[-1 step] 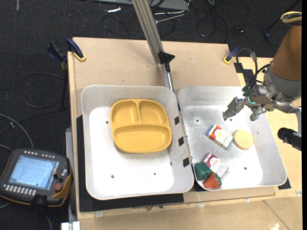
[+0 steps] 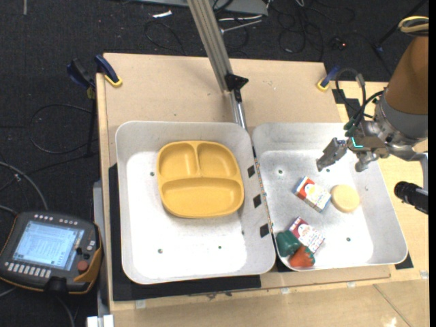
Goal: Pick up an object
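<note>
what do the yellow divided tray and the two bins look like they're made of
The yellow divided tray looks like moulded plastic: one even colour, rounded corners, soft matte sheen. The left bin and right bin look like thin white plastic or painted sheet metal: smooth, with curved rims and small dots that may be screws or holes. The view does not settle which.

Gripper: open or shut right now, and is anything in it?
Open. The gripper has its two fingers spread apart above the right bin, with nothing between them.

Yellow tray [image 2: 200, 179], white bins [image 2: 136, 251], pale-yellow round [image 2: 345, 199].
</note>
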`<state>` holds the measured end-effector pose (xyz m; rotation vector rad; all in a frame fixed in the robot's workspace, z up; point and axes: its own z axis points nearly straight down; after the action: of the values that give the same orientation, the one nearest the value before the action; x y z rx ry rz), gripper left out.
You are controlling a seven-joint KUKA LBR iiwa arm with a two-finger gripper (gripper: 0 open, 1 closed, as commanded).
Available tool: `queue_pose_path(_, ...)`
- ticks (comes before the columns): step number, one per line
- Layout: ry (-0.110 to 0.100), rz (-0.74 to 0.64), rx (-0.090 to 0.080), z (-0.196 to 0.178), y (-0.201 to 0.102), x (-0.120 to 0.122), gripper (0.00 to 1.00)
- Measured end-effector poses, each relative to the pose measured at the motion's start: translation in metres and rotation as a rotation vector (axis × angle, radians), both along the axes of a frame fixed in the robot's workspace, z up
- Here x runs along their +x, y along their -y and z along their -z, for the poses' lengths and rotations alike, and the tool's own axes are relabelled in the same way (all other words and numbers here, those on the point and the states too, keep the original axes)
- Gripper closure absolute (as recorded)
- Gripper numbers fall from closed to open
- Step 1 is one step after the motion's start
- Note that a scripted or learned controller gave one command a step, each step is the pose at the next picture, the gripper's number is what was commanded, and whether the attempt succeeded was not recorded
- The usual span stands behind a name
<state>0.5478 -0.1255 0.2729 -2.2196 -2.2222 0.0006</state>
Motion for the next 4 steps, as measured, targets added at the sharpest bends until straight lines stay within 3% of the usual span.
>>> queue_pose_path(2, -0.005, 0.002, 0.0, 0.096, 0.011, -0.008, 0.0)
queue_pose_path(3, -0.005, 0.001, 0.001, 0.143, 0.002, -0.01, 0.0)
queue_pose_path(4, 0.002, 0.001, -0.001, 0.13, 0.003, -0.009, 1.0)
